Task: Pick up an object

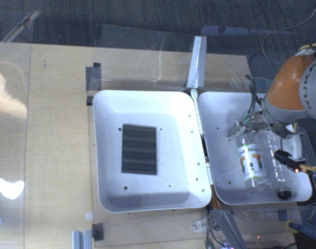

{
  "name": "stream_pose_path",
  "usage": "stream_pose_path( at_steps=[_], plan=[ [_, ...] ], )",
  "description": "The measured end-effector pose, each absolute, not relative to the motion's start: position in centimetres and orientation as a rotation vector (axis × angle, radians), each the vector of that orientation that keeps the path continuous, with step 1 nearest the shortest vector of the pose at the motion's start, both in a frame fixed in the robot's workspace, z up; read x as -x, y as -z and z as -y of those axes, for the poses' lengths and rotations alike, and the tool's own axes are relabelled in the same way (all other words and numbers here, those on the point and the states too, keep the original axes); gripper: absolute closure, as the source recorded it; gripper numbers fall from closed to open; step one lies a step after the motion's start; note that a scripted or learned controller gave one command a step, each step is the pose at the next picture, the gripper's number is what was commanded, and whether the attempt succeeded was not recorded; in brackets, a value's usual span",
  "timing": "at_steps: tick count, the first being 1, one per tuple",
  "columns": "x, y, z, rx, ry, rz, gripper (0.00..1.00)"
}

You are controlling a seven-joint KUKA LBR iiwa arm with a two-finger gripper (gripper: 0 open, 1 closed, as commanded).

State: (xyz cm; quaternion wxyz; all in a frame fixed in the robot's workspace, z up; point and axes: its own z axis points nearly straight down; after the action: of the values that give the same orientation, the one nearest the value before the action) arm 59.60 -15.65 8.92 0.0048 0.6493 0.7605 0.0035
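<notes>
Bottles are lying in the right bin (pixel 220 139), and this is where the arm (pixel 290 90) is reaching. A clear plastic bottle with a white and orange label (pixel 251 162) is resting on its side, with its neck end pointing toward the far wall of the bin. Just beside it, on the side of the arm, a second clear bottle (pixel 278 167) seems to be lying parallel to it. Its outline is hard to separate from the white floor, so I am saying this with some doubt. A small black cap (pixel 284 194) is sitting near the bin's front rim.

The gripper (pixel 249 122) is hanging over the neck end of the labelled bottle, very close to it or perhaps touching it. The metal parts are blending with the transparent plastic, so I cannot tell if the gripper is released or clenched, and I cannot say that it is grasping anything.

The left bin (pixel 106 118) is holding one dark ribbed rectangle (pixel 139 149), lying flat in its middle, well apart from the arm.

I am judging that the labelled bottle is the target, because the gripper is coming down over it. The bottle is round and smooth and is lying flat, so it is likely to roll or slip if the grip is closing off its centre. The neighbour bottle is leaving little room on that side.
</notes>
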Motion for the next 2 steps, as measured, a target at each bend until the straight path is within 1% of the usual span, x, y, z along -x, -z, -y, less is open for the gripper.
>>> stream_pose_path(
  at_steps=[1,2],
  plan=[
    [-59.6,-10.2,16.8,-1.981,-0.005,-2.431,0.0],
    [-57.8,-9.0,15.5,-1.854,-0.014,-2.518,0.0]
  ],
)
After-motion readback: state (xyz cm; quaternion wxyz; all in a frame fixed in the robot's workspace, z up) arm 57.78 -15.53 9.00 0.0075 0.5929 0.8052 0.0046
